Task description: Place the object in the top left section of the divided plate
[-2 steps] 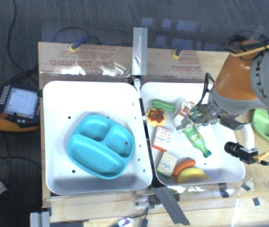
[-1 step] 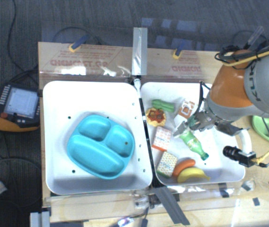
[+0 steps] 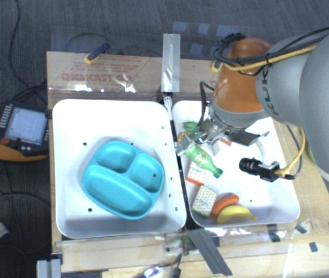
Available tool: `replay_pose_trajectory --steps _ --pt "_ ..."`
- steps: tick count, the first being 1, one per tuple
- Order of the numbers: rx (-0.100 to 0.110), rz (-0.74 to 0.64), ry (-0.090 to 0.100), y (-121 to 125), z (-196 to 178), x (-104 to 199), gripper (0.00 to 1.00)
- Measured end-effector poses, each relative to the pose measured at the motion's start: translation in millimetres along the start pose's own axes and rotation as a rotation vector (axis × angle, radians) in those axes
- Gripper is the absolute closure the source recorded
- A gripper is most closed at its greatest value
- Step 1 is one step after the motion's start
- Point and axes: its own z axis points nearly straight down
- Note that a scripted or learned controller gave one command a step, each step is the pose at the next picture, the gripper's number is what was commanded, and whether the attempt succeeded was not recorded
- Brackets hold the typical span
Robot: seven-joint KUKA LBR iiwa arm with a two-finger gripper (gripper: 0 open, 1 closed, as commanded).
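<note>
Camera view, left to right: left bin [image 3: 66,120] holds the blue plate [image 3: 124,178], its top-left section free. Right bin [image 3: 289,204] holds a green bottle [image 3: 202,160], a sponge [image 3: 204,200] and a banana [image 3: 236,214]. Hand [image 3: 208,133] is low at the bin's upper left, just above the bottle; cannot tell its finger state. Bottle lies on its side, probably light, stiff, slippery plastic; best gripped across the body, not the neck
</note>
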Motion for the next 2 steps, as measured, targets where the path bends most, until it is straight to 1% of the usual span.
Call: replay_pose_trajectory --steps 1,2 --pt "0.001 -0.129 -0.002 45 0 47 1.00" --pt "0.000 -0.444 -0.001 77 8 106 1.00"
